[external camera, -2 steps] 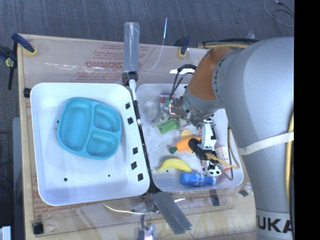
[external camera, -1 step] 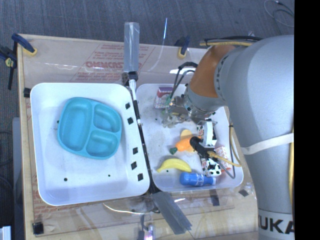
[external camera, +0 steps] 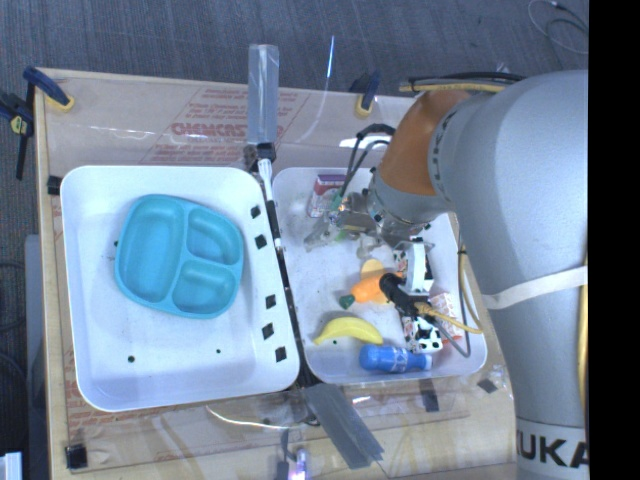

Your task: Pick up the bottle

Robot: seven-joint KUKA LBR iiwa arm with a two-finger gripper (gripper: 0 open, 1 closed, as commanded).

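tool point(external camera: 335, 223) over right bin point(external camera: 300, 268), grip state unclear; blue bottle point(external camera: 393, 358) lies apart.

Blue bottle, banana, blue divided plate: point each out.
Blue bottle point(external camera: 394, 359): camera view, middle of its body, lying in the right bin.
Banana point(external camera: 349, 330): camera view, mid-curve.
Blue divided plate point(external camera: 180, 255): camera view, central ridge, left bin.

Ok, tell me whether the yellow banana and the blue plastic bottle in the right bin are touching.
Cannot tell. In the camera view the yellow banana lies just above-left of the blue plastic bottle; their ends come very close, but no contact or gap shows plainly.
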